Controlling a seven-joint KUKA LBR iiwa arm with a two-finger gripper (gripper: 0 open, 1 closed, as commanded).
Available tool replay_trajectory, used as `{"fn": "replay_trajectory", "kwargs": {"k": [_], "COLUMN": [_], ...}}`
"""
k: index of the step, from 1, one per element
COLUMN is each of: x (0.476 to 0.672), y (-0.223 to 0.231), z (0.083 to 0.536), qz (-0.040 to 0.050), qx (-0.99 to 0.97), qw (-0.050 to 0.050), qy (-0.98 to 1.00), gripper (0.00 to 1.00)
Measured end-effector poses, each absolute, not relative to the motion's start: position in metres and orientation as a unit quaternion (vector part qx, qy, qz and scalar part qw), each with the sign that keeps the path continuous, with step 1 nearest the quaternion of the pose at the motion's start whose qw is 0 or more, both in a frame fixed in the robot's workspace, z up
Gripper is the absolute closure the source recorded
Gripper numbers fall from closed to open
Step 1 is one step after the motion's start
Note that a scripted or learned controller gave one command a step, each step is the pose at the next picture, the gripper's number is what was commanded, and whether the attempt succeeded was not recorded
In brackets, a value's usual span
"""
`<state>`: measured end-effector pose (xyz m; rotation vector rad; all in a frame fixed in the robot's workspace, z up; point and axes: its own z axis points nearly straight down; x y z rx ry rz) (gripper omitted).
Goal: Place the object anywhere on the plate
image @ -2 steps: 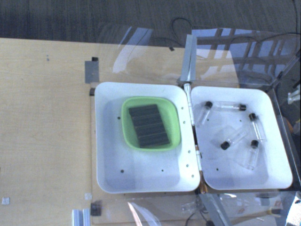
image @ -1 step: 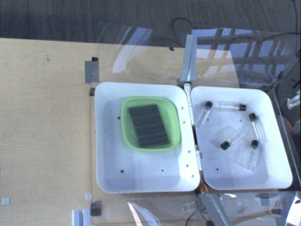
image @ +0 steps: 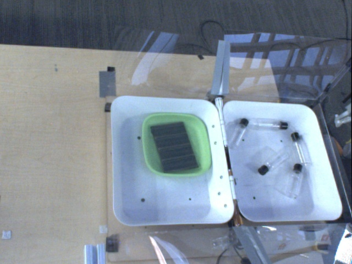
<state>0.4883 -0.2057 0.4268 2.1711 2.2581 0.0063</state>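
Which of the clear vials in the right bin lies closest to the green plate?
The vial at the right bin's upper left corner, black cap uppermost, just beside the divider. The other vials lie farther right, away from the green plate.

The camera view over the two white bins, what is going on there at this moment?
Nothing is being handled right now. The square green plate sits in the left white bin, with a dark ridged rectangular block already lying on it. The right white bin holds several clear plastic vials with black caps, scattered and lying on their sides, apart from each other. None of them is on the plate, so placing a vial there is not yet done.
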Motion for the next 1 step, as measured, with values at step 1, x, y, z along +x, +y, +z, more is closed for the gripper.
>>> {"fn": "replay_trajectory", "kwargs": {"k": [1], "x": [0.4886], "y": [-0.2057], "z": [0.4371], "qz": [0.0013], "qx": [0.572], "qw": [0.006], "qy": [0.82], "gripper": [0.0]}}
